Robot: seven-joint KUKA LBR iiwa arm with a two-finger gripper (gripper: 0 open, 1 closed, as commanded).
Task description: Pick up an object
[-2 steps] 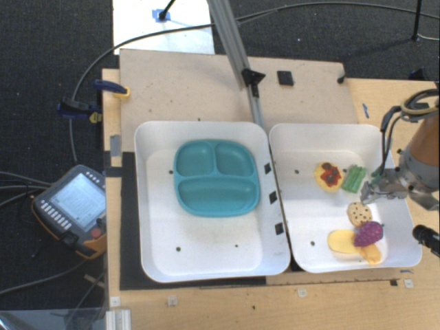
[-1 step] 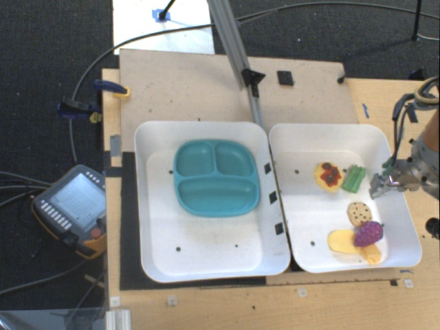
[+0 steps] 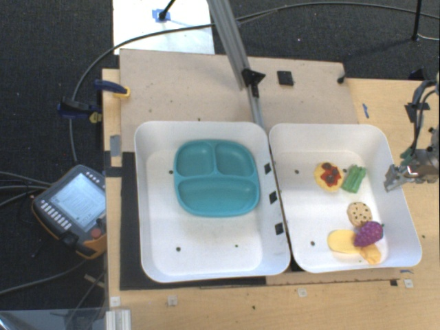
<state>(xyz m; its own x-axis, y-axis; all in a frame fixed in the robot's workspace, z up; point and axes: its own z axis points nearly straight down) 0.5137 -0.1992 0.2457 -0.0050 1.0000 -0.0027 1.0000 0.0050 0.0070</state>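
Observation:
The right bin point(image 3: 309, 143) holds several toy foods. A yellow round piece with a red top point(image 3: 328, 176) lies beside a green block point(image 3: 355, 179). Below them is a speckled cookie point(image 3: 358, 213). Purple grapes point(image 3: 368, 234) rest against a pale yellow piece point(image 3: 342, 242) and a small orange piece point(image 3: 372, 254). My gripper point(image 3: 404, 174) hangs at the right rim of this bin, to the right of the green block and apart from all the toys. Nothing shows in its grasp.
The left bin point(image 3: 158, 239) holds a teal divided plate point(image 3: 216, 177) in its upper half. A slanted metal pole point(image 3: 230, 36) crosses the board behind the bins. A teach pendant point(image 3: 72, 208) lies off the bench's left side.

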